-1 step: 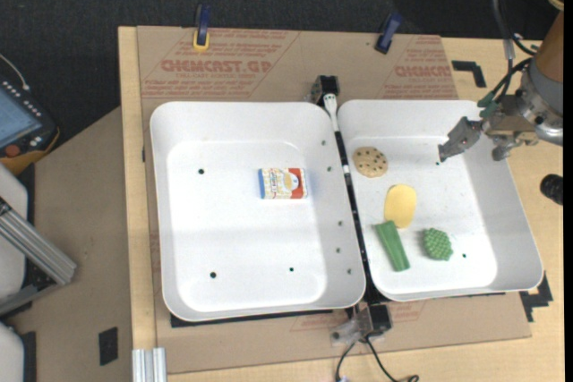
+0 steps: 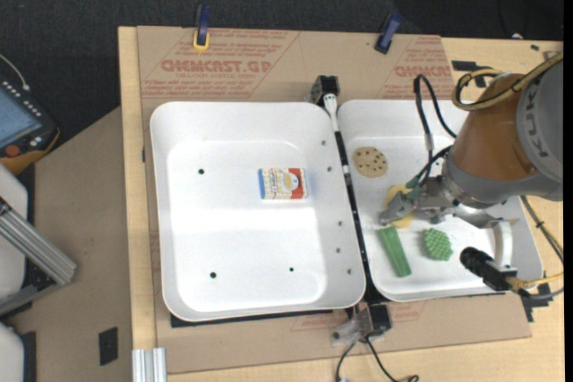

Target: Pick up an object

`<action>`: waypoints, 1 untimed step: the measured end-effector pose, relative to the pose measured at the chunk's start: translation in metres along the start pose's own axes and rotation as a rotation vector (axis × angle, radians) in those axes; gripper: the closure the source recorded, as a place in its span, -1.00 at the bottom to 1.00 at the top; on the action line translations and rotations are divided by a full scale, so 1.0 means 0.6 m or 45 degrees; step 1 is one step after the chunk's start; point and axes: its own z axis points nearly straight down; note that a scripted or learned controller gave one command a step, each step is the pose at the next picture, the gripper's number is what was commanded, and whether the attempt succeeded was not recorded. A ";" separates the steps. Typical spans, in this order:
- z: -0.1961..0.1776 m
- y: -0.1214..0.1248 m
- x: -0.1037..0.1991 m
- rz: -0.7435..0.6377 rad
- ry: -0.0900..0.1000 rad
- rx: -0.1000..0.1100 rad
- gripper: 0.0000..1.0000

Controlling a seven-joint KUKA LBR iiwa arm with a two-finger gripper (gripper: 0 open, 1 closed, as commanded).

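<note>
Pick in progress, grasp not yet confirmed. The gripper is lowered into the right bin, at a small yellowish object lying just left of it. Whether the jaws are apart or together cannot be told, and nothing is seen lifted. Around the gripper lie candidate objects: a round cookie above it, a green bar below, a green knobbly ball to its lower right. A small carton sits far left, in the left bin. Closing, lifting remain.
</note>
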 end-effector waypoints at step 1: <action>-0.015 0.006 -0.004 0.002 -0.006 -0.018 -1.00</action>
